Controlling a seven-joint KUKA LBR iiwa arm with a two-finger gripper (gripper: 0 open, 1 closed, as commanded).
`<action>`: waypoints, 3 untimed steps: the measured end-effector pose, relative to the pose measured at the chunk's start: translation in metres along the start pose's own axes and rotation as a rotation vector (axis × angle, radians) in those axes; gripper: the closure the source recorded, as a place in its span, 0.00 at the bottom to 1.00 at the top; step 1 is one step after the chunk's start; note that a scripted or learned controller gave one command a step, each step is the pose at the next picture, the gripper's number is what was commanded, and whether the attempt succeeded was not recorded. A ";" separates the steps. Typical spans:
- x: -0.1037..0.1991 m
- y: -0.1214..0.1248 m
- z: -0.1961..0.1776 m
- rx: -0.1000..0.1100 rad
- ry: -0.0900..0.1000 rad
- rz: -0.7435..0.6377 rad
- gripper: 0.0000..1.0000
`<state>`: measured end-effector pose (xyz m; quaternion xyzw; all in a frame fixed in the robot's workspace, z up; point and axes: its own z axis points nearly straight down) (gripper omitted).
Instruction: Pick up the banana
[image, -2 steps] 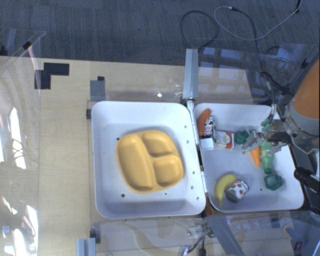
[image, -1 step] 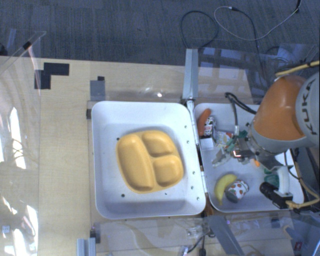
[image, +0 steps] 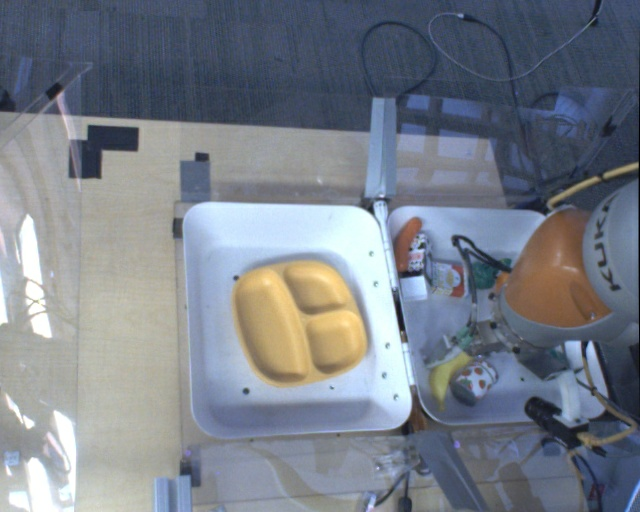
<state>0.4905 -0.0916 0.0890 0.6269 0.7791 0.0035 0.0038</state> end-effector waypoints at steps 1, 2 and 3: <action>-0.014 0.018 0.000 0.000 0.001 -0.031 0.00; -0.001 0.002 0.000 -0.006 -0.004 0.006 0.00; 0.000 0.004 -0.012 -0.011 -0.004 0.003 1.00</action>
